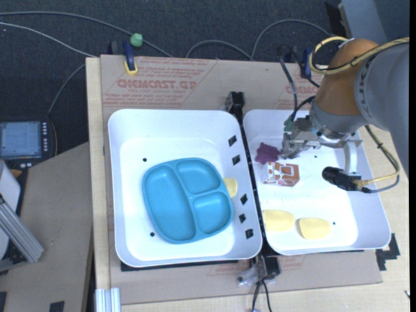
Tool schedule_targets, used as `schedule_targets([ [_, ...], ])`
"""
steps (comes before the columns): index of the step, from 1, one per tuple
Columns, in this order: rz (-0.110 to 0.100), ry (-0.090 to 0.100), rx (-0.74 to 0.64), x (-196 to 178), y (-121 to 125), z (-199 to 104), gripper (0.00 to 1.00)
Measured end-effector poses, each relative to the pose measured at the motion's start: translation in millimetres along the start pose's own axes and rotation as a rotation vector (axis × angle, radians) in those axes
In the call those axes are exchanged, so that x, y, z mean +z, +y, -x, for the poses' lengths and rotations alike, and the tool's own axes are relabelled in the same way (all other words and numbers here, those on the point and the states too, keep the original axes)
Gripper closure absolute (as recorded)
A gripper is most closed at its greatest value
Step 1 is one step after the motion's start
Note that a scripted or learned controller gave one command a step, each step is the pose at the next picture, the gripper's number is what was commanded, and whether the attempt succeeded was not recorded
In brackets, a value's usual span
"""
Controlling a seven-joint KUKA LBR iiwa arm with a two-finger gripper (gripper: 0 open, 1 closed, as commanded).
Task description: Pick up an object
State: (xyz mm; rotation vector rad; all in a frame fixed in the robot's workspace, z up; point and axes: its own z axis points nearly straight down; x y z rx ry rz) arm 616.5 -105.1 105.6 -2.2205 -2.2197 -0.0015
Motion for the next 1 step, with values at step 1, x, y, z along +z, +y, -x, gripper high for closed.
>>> schedule_targets([
  [1,0.007,-0.002,-0.002,-63.7,-0.3,-4.9,1.00],
])
